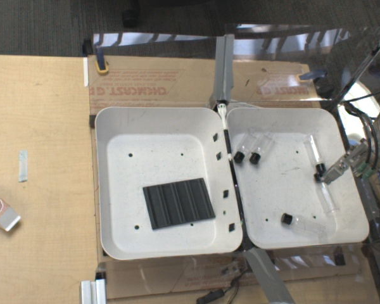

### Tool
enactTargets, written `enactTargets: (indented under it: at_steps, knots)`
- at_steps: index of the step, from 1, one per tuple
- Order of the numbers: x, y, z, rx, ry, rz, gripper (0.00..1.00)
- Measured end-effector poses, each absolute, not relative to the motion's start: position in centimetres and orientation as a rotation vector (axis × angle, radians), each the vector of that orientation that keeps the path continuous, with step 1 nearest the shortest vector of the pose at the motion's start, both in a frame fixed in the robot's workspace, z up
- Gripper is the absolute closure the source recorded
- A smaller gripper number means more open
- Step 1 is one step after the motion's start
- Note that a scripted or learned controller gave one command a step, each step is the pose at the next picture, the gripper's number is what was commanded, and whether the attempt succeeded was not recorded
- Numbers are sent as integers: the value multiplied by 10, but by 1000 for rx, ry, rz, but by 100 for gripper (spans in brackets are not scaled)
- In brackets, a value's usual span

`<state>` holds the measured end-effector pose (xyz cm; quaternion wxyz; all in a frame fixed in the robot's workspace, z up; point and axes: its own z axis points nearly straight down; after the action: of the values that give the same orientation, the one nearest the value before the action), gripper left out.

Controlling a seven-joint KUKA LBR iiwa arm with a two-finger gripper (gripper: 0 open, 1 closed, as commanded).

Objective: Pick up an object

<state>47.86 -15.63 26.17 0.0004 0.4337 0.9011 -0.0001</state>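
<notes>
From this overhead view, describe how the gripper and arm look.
The gripper is a slim, light-grey metal piece ending in a small black tip, reaching in from the right. Behind it, thin cables in white, black and green trail beside dark framework; the arm itself is barely visible.

— How many bins?
— Two white bins: a left bin point(114, 170) and a right bin point(291, 233).
— What is in them?
— One black ridged panel point(178, 203) in the left. In the right, clear vials point(294, 221) with black caps: I count four, perhaps five, since the clear glass blurs into the white.
</notes>
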Motion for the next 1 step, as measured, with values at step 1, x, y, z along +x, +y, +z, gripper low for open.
enactTargets:
  at_steps: [1]
  knots:
    - [520,-93,231,1345,2840,-1,100]
